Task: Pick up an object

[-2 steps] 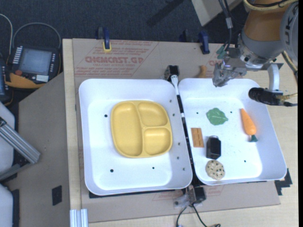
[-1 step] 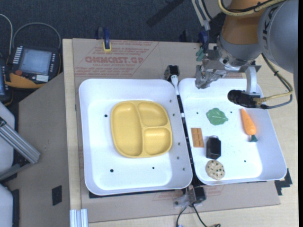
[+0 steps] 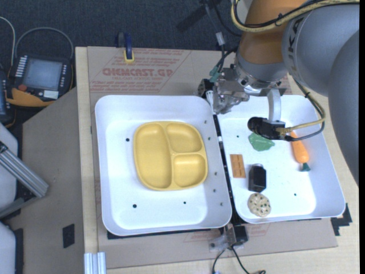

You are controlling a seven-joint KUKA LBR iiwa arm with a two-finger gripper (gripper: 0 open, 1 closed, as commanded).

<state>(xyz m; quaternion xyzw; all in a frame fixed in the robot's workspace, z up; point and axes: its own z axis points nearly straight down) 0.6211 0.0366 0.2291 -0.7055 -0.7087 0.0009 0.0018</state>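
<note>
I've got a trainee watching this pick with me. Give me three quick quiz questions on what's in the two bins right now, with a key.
1. True or false: the yellow divided plate lies in the right bin.
2. Which item lies nearest the orange carrot? A) cookie B) green piece C) black block
3. Fill in: the brown bar lies close to the bin's ____ wall.

Key: 1 false, it lies in the left bin; 2 B; 3 left.
</note>
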